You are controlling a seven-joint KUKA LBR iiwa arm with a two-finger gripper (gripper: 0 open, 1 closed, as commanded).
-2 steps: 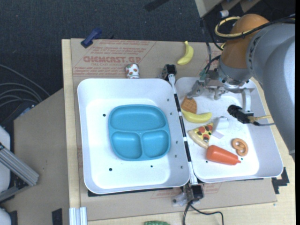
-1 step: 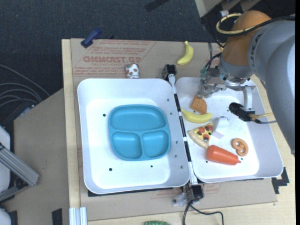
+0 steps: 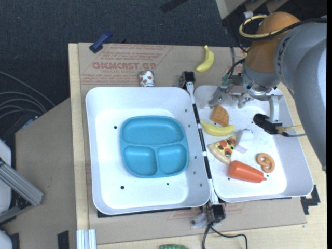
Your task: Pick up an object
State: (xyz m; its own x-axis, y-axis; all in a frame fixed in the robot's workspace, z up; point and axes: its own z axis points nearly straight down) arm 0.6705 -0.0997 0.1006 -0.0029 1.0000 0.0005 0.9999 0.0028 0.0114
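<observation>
The arm's gripper (image 3: 244, 93) sits low over the far edge of the right bin (image 3: 290, 178); whether it is open or closed cannot be told from this angle, and nothing is seen held in it. Just beside it, toward the bin's far left corner, lies a waffle-patterned toy wedge (image 3: 220, 115). A yellow banana (image 3: 217, 129) lies along the left wall, with a pizza slice (image 3: 223, 150) next to it nearer the middle. An orange carrot (image 3: 245, 172) rests near the front edge, and a pretzel (image 3: 265, 162) lies just to its right. The left bin (image 3: 98, 139) carries a blue divided plate (image 3: 154, 144) at its centre. A second banana (image 3: 206, 60) lies on the bench board (image 3: 124, 66) beyond the bins, beside a small spotted toy (image 3: 147, 78).
</observation>
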